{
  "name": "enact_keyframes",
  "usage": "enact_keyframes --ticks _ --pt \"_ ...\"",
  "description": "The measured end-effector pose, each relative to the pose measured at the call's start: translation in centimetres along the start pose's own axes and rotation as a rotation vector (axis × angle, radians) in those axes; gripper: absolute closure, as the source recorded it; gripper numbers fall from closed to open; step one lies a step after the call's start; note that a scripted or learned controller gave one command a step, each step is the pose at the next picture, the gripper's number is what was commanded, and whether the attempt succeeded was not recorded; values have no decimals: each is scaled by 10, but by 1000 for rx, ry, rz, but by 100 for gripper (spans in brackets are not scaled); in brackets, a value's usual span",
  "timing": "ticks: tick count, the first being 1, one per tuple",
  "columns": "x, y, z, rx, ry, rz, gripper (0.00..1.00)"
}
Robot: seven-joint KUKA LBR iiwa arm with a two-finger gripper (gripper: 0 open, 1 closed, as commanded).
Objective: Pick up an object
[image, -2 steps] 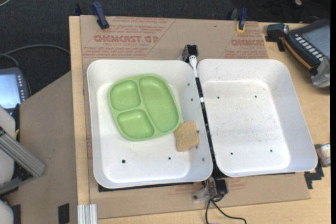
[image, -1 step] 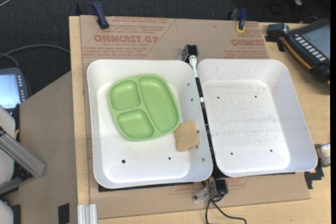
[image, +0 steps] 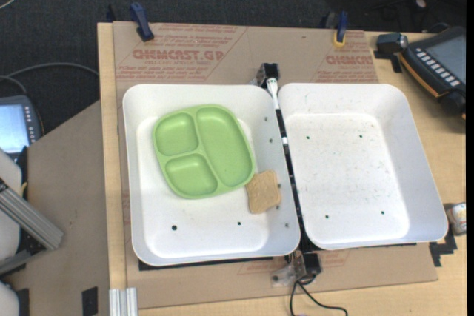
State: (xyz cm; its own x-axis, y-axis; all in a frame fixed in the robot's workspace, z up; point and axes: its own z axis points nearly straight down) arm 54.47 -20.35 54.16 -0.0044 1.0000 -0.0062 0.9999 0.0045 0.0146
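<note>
A green divided plate (image: 204,152) lies in the left bin (image: 141,181), and a tan sponge-like piece (image: 263,192) sits touching the plate's lower right edge, toward the right bin (image: 415,181).

light even and bright from above – white bins (image: 148,233) slightly overexposed, soft glare on rims. shadows weak, short, under green tray (image: 204,152). focus acceptable at centre – corners darker, little soft, fine grain overall.
</note>
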Motion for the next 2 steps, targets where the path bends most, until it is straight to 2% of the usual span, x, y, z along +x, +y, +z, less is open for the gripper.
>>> enact_keyframes --ticks 1,2 --pt "31 -55 55 21 9 4 100" --pt "137 -68 159 27 11 -5 100"
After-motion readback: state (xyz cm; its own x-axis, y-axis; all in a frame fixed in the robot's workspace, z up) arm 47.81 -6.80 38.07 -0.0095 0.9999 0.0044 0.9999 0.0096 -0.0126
